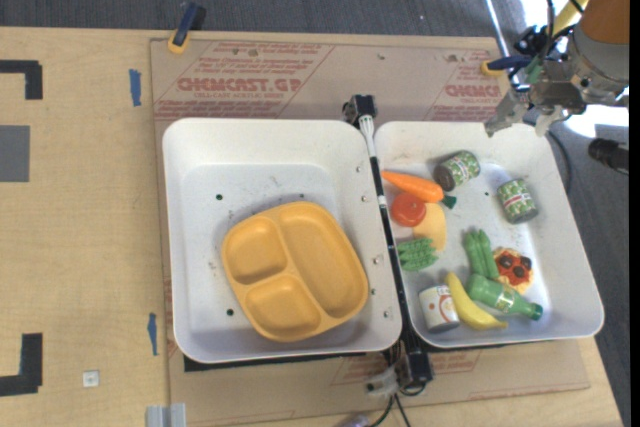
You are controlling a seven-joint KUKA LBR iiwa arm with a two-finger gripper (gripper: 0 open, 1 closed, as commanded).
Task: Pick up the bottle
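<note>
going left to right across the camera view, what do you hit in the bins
yellow divided plate → carrot → dark can → green bottle, lying by a banana → green-labelled can → gripper above the right bin's far corner.

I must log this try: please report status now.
Gripper above right bin's far edge, holding nothing. Green bottle lies untouched at near side. Banana touches it.

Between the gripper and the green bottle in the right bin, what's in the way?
In the camera view, a green-labelled can lies between the gripper and the bottle, with a small orange toy just above the bottle.
</note>
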